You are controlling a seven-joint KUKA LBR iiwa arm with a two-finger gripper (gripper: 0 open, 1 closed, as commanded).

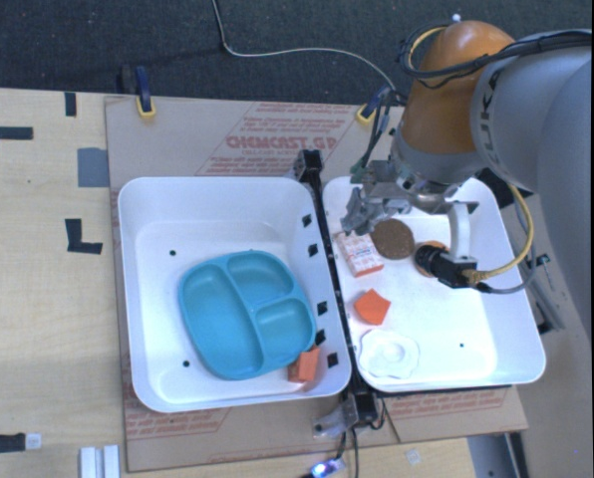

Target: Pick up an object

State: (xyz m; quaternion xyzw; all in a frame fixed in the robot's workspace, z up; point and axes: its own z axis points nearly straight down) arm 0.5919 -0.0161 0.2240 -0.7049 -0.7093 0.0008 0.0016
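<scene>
The gripper (360,222) hangs low over the right bin (496,361), near that bin's left wall and toward its far end, under the grey arm (536,108) with its orange band (451,68). Whether anything sits between its tips cannot be told, since the wrist hides them from above.

Directly below the gripper, just touching its lower edge in the view, lies a small red-and-white carton (360,255). Its long axis runs from the gripper toward the near edge of the bin, tilted slightly to the right, and it lies flat. Just to the right of the gripper sits a brown round disc (393,238), close beside the carton. Further toward the near edge, beyond the carton, is an orange block (372,307), apart from it. Beyond that, near the bin's near-left corner, lies a white ring-shaped lid (390,355).

To the left of the gripper, across the divider, the left bin (148,217) holds a blue divided plate (245,312) and a second orange block (304,366) against its near-right corner.
</scene>
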